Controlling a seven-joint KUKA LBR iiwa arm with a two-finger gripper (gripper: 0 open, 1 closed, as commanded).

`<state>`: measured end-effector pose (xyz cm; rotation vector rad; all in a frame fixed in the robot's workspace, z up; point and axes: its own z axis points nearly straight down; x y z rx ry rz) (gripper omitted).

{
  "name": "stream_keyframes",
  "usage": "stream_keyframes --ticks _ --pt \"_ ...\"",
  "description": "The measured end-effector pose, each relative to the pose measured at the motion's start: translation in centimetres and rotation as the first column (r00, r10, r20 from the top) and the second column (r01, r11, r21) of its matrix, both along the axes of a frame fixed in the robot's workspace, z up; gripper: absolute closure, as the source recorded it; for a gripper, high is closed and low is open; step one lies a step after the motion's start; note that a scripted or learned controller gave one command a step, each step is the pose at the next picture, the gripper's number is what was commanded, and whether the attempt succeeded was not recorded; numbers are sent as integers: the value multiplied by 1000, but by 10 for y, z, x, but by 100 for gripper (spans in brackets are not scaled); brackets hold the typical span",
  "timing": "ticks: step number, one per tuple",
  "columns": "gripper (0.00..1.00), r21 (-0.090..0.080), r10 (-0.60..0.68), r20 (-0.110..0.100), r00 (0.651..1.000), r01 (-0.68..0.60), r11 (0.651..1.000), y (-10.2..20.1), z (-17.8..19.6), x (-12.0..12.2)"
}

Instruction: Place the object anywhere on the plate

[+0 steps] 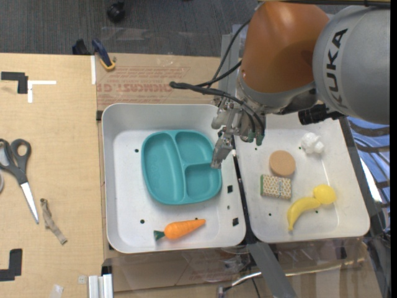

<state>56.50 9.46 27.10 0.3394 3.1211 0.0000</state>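
So the pincer (218, 157) is hanging right over the 3 o'clock rim of the teal plate (181, 166), which sits in the middle of the left bin (118, 185). I honestly can't tell whether it's released or clenched, since the metal tip is one blurry sliver from up here and nothing obvious is pinched in it. So I wouldn't call anything delivered yet.

The task just says "the object", so it's a guess which one is meant. The closest loose candidate is the carrot (180, 229), lying on its side on the bin floor at about 6 o'clock from the plate, just beside it but not on it. It's orange, tapered, with a small green stub at the fat end, and looks like smooth toy plastic.

The rest are parked in the right bin (347, 228), well apart from the plate:
- a yellow banana (307, 204), curved and glossy, with a rounder yellow lump at its upper end
- a flat tan disc (282, 163), matte like a cookie or a cork coaster
- a small speckled block (276, 187) touching the disc's lower edge, spongy-looking
- a little white crumpled thing (312, 144) at 1 o'clock from the disc (too small to say what)

The plate itself is hard plastic with three compartments and raised dividers, so anything round would probably settle into a well rather than roll off. Scissors (20, 169) lie out on the worktop (49, 117) at 9 o'clock, unrelated.
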Motion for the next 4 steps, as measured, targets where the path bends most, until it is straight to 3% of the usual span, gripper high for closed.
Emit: stream_keyframes --ticks 1,2,3,4 --pt "0 0 -66 4 998 66 998 -42 202 85" --pt "100 0 -63 10 998 63 998 -41 211 87" --pt "100 -1 344 3 939 -344 939 -26 221 29" --pt "100 -2 640 3 768 -640 768 -26 222 -26"
